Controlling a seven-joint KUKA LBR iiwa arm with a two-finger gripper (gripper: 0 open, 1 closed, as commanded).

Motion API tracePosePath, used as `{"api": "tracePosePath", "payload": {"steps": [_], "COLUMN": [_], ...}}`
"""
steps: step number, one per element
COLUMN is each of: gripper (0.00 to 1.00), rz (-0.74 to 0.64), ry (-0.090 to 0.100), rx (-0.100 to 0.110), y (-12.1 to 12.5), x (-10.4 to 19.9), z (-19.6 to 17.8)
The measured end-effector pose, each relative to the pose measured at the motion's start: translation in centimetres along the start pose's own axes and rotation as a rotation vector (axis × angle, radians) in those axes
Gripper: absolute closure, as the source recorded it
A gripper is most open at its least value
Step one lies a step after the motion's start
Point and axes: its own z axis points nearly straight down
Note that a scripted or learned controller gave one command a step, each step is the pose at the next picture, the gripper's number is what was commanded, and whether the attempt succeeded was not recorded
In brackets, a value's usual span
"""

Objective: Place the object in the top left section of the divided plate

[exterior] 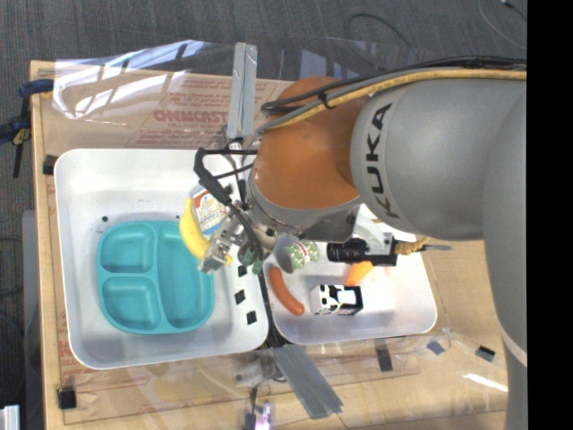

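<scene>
Left bin: white and shallow, holding the divided plate and the banana.
Divided plate: turquoise, three sections, lying flat in the near left part of the left bin; all of its sections look bare, the top left one included.
Banana: yellow, with a printed label card against its top; it lies just beside the plate's far right edge, outside the plate, and is partly covered by the gripper.
Gripper: low over the bin, at the banana's right side near the plate's right edge. Whether its fingers are spread or closed cannot be told, as cables and the wrist hide them.
Arm: a grey body with an orange band, reaching in from the right and covering the far part of the right bin and the divider between the bins.
Right bin: white, partly under the arm.
Sausage: red-orange, lying at the left side of the right bin.
Round green-and-white item: just beyond the sausage, by the wrist.
Black-and-white box: near the middle of the right bin.
Orange piece: just beyond the box.
</scene>
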Motion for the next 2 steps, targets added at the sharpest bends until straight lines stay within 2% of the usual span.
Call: {"api": "tracePosePath", "payload": {"steps": [1, 2], "gripper": [1.0, 0.0], "rz": [-0.042, -0.042], "ry": [0.0, -0.001], "rx": [0.0, 0.0], "y": [6.34, 6.32], "x": [5.95, 5.92], "z": [-1.83, -1.83]}}
